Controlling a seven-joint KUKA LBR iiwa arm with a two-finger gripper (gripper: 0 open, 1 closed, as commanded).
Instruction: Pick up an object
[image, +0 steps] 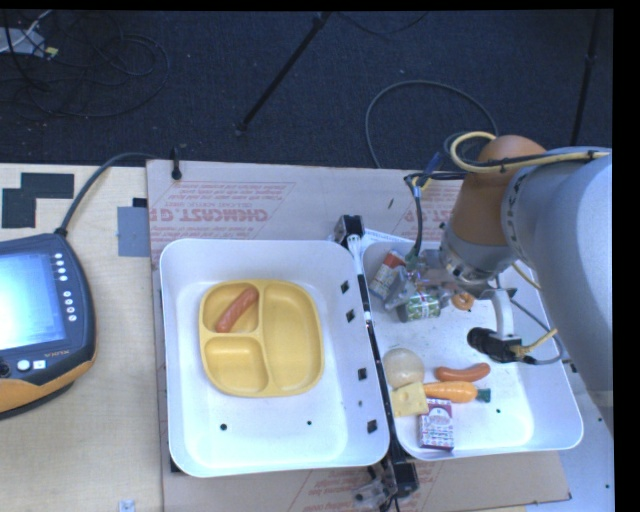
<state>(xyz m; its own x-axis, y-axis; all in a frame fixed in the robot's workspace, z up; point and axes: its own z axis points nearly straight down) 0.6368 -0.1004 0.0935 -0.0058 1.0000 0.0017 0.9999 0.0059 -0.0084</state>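
Note:
My gripper (408, 283) hangs low over the back left part of the right bin (545, 425), under the grey and orange wrist. Right beneath it lies a small green can (422, 307) on its side, with a red-capped item (389, 263) just to the left. The gripper's body hides how it meets these things. Further forward in the same bin lie a pale round object (403, 364), a yellow cheese wedge (408, 399), a carrot (453, 392), a red sausage (464, 372) and a small red box (436, 427).
The left bin (190, 420) holds a yellow divided plate (296, 345) with a sausage (236, 308) in its back left compartment. A tablet-like pendant (40, 315) lies on the bench at far left. A small orange piece (462, 298) sits by the wrist.

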